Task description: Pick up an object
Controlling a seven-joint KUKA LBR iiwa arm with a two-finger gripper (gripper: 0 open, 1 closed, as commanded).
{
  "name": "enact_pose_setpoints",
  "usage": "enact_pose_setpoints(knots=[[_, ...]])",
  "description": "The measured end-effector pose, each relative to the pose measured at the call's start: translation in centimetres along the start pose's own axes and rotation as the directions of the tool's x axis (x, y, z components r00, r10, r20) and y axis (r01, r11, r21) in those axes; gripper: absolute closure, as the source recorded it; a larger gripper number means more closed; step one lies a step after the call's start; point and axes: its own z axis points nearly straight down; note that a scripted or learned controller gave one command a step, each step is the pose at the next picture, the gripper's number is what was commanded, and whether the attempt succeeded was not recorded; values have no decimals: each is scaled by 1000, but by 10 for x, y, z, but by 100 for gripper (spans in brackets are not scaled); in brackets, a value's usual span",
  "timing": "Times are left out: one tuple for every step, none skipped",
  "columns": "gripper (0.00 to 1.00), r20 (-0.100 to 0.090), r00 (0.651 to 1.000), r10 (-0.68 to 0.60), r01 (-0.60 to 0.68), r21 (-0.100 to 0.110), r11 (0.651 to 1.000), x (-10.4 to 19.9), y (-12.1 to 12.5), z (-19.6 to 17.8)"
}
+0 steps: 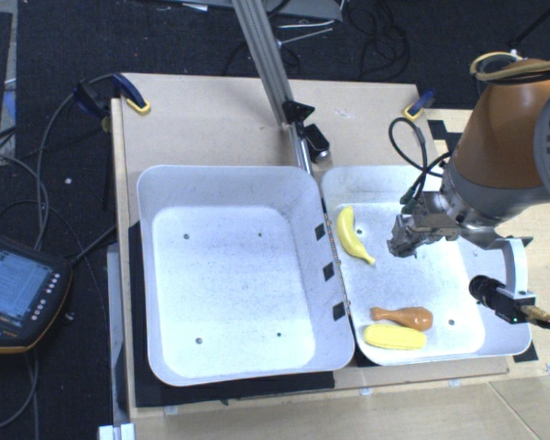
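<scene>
In the right bin (440,191) lie three objects. A yellow banana (351,234) rests near the bin's left wall. An orange-brown drumstick-shaped piece (404,316) lies near the front, and a yellow oblong piece (394,337) sits just in front of it. My gripper (404,242) hangs over the middle of the right bin, to the right of the banana and apart from it. I see nothing between its fingers.
The left bin (165,273) sits beside the right one on the wooden bench. A slanted metal pole (268,53) with a clamp rises behind the bins. Cables trail from the wrist. A teach pendant (14,291) lies at far left.
</scene>
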Motion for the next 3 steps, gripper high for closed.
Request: enact_pose_setpoints(knots=[[100, 0, 1000, 1, -1, -1, 1000, 43, 17, -3], [100, 1, 1000, 1, -1, 0, 1000, 85, 30, 9], [100, 1, 1000, 1, -1, 0, 1000, 128, 50, 19]])
